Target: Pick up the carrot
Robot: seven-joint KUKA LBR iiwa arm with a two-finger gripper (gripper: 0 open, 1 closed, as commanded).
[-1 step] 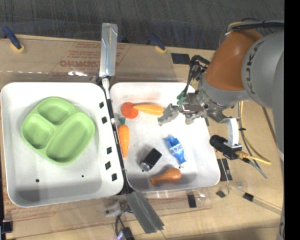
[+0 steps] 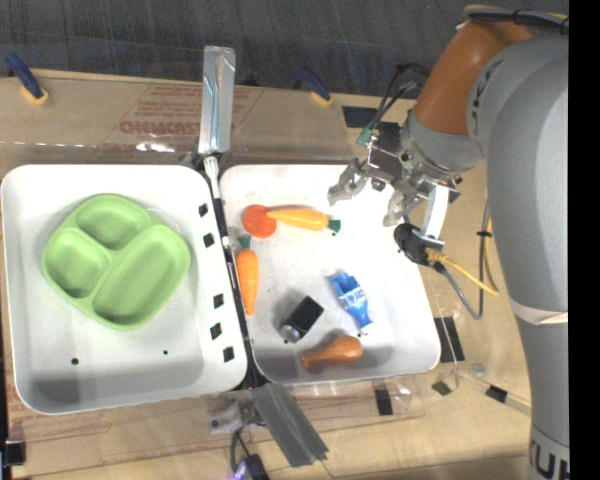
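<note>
With its fingers spread and holding nothing, the two-finger gripper (image 2: 368,196) hovers over the right white bin (image 2: 420,308)'s far edge, approach barely begun; next, drop onto the orange plastic carrot (image 2: 247,278) by the left wall.

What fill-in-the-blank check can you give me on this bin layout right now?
1. The carrot lies in the ____ bin, against the divider.
2. The green divided plate sits in the ____ bin.
3. The blue packet lies between the black block and the bin's ____ wall.

Missing words: right; left; right
</note>
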